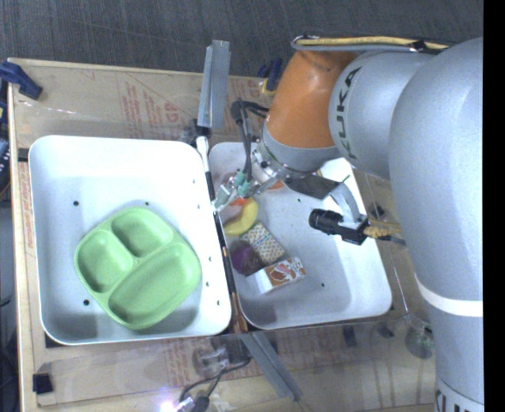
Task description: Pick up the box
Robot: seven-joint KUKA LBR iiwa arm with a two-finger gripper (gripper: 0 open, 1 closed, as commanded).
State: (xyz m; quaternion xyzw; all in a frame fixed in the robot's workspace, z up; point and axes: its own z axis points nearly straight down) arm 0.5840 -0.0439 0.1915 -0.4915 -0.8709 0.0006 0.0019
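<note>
looking down at the right bin (368, 294), you find the hand (235, 189) low at that bin's upper left corner, close against the wall shared with the left bin (55, 157). whether the hand is clenched or released you cannot tell; the parts there are small and tangled with a bit of green, and nothing can be made out as grasped.

the box (283, 273), small with orange and white print, lies in the right bin's lower left part, below the hand and a little toward the arm's side. so the reach you need runs down the picture from the hand, past the clutter. its long axis lies slantwise, the right end a touch higher than the left.

between hand and box sit a yellow piece (243, 217) just under the hand, a patterned pack (266, 244) below it, and a purple thing (244, 258) touching or nearly touching the box's left end. that neighbour is my worry for a clean grip.

count: one box, one yellow piece, one patterned pack, one purple thing, one green tray (137, 267) with three compartments in the left bin, two bins, one arm on the tabletop. the box is not yet picked up.
</note>
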